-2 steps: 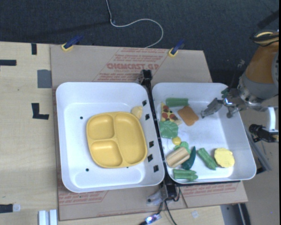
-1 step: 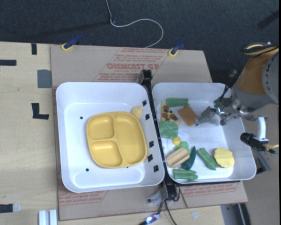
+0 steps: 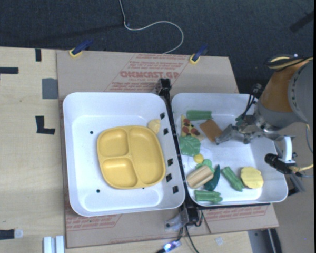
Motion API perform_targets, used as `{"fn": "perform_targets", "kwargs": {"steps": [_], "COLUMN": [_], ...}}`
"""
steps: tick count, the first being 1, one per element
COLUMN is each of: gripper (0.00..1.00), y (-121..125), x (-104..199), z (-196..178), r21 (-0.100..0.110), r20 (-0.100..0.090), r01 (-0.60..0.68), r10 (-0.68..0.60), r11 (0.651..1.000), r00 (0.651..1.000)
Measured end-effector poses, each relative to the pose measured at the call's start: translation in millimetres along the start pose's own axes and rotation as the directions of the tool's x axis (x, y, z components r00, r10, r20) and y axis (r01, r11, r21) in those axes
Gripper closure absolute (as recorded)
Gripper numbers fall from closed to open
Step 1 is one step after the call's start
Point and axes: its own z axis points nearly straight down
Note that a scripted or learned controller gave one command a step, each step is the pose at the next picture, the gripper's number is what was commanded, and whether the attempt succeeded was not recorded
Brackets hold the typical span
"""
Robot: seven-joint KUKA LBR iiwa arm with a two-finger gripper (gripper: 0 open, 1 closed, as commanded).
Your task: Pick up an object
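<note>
At right of frame, the hand (image 3: 225, 136) hovers beside the brown block (image 3: 210, 130); grip unclear. Next, it should close.

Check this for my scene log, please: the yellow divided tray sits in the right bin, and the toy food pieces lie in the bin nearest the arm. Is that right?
Not quite. The camera view shows the yellow divided tray in the left bin, not the right one. The rest stands: the toy food pieces, such as the brown block, lie in the right bin, nearest the arm.
</note>
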Motion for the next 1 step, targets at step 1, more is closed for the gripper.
{"fn": "perform_targets", "kwargs": {"steps": [1], "gripper": [1.00], "y": [1.2], "x": [0.2], "z": [-12.4], "r21": [-0.003], "r20": [0.001], "r01": [0.001], "r10": [-0.001], "r11": [1.000], "r00": [1.000]}}
